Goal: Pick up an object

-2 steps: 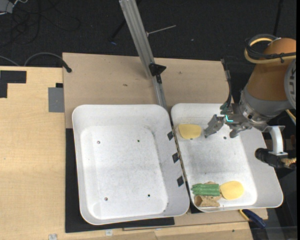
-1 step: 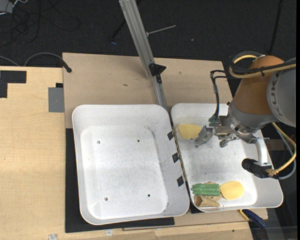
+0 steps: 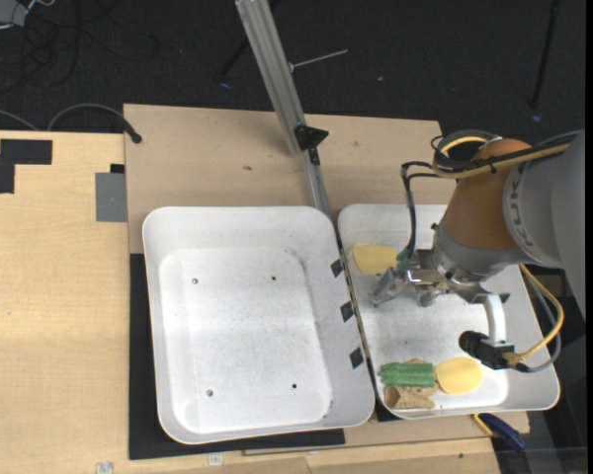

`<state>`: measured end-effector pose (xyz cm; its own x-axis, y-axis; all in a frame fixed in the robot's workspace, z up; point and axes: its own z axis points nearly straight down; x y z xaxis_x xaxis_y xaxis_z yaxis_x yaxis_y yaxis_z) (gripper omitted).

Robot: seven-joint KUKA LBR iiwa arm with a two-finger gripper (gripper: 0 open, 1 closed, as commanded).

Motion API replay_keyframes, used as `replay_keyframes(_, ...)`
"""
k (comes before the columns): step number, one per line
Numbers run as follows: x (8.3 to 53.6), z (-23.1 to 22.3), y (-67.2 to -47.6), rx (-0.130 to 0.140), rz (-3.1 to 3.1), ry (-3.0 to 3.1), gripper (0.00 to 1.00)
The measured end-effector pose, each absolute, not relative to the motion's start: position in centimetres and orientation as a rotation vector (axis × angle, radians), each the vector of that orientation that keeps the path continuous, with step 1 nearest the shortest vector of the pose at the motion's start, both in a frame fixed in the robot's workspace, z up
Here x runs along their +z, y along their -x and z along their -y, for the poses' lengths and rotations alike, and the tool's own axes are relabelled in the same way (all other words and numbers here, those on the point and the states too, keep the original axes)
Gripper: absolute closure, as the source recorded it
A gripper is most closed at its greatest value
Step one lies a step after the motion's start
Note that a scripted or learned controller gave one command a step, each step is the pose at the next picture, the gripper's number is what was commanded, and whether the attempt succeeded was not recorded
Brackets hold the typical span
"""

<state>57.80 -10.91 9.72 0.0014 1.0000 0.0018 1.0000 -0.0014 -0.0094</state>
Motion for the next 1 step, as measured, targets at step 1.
replay_keyframes(1,11.01,11.13,-57.89,0.005,2.209,2.227,1.00)
